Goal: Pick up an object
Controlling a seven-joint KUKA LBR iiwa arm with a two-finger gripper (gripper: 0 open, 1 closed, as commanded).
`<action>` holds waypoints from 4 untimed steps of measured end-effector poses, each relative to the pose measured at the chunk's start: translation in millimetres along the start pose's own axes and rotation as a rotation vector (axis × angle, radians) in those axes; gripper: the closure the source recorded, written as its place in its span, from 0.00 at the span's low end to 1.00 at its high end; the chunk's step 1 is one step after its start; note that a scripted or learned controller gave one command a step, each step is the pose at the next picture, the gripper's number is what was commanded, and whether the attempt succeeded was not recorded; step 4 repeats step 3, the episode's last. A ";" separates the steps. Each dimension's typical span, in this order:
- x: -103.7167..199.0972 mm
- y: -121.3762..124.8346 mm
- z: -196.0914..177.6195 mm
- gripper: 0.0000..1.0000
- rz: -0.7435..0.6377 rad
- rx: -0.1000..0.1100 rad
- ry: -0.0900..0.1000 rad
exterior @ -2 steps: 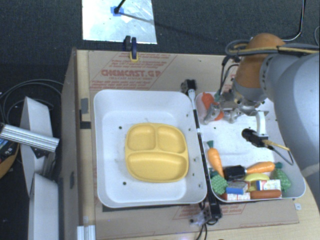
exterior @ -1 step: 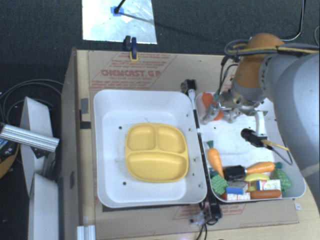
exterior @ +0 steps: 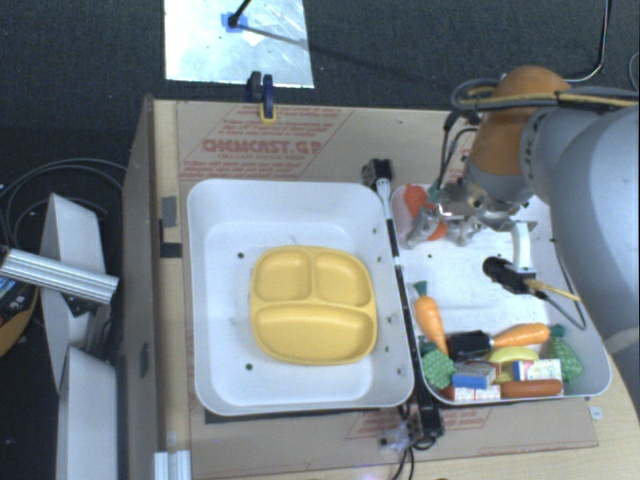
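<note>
My gripper [exterior: 440, 220] hangs low over the far left corner of the right bin [exterior: 465, 288]. A red-orange object [exterior: 413, 202] lies right against it on its left side; whether it is gripped is hidden by the wrist. An orange carrot [exterior: 428, 318] lies by the bin's left wall. A heap fills the near end: a black block [exterior: 468, 345], a green piece [exterior: 437, 369], a second orange carrot [exterior: 522, 335], a yellow piece [exterior: 512, 354], a small blue-topped box [exterior: 473, 378] and a red sausage shape [exterior: 531, 389].
The left bin [exterior: 215, 268] holds a yellow divided plate [exterior: 312, 303]. A divider with black clamps [exterior: 380, 173] runs between the bins. The grey arm [exterior: 590, 198] covers the right bin's far right side. The middle floor of the right bin is bare white.
</note>
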State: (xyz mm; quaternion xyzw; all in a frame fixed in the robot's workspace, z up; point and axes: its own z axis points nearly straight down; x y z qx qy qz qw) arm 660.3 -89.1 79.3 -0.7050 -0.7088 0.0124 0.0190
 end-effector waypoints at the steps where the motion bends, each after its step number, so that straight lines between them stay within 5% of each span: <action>1: 1.5 -0.1 0.0 0.00 0.000 -0.001 -0.003; 4: 4.1 0.7 0.0 0.00 -0.001 -0.006 -0.004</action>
